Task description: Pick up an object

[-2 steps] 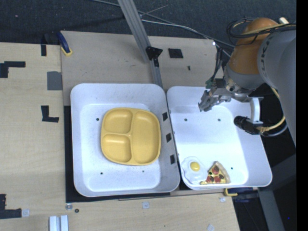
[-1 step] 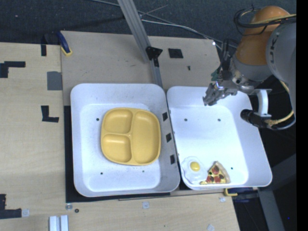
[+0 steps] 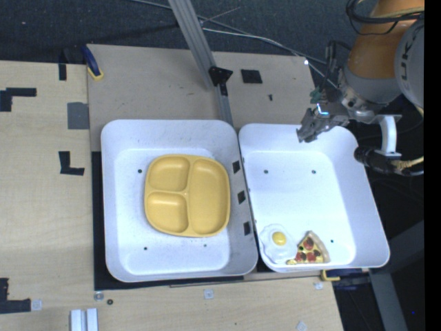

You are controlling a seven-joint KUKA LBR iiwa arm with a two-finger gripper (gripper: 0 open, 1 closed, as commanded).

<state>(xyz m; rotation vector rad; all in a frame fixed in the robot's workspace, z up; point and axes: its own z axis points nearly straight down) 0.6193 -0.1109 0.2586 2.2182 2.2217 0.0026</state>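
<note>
While the gripper (image 3: 311, 129) hangs over the far edge of the right bin (image 3: 358, 192), nothing sits between its tips, so the pick looks not yet begun; whether it's spread or closed can't be told at this res. Candidates for the pick lie at the near end of that bin, well apart from the gripper: a toy fried egg (image 3: 277, 240), flat, glossy white w/ a round yellow yolk, and just beside it a toy pizza slice (image 3: 311, 248), a small wedge w/ tan crust and red dots. Both look like hard moulded plastic, thin and low, prob. awkward to pinch from above.

Left bin (image 3: 117, 185) holds a yellow divided plate (image 3: 187, 196), rounded-square, three compartments, smooth matte plastic w/ raised rims. Both bins are shallow white trays w/ rounded corners, resting on a pale wood-look table (image 3: 41, 185).

Left to do, by judgement: travel to the near end, descend, close, lift, i.e. basically everything.
</note>
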